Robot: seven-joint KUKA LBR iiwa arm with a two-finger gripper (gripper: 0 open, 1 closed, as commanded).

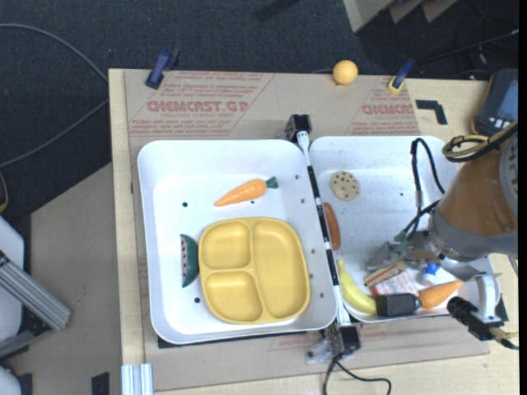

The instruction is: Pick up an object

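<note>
My gripper (384, 265) hangs low over the near part of the right bin (379, 155), below the orange-banded wrist (473, 208). Right under it lies a red-and-white packet (402, 283). A banana (354, 291) curves along the bin's near left side, with a black block (397, 304) and an orange carrot (440, 293) beside it. A sausage (331, 225) lies along the left wall. A speckled cookie (345, 185) sits farther back. Nothing visibly sits in the gripper.
The left bin (165, 188) holds a yellow divided plate (254, 268), a second carrot (243, 192) and a watermelon slice (188, 259). An orange ball (345, 72) rests at the bench's far edge. Black cable (418, 167) loops over the right bin beside the arm.
</note>
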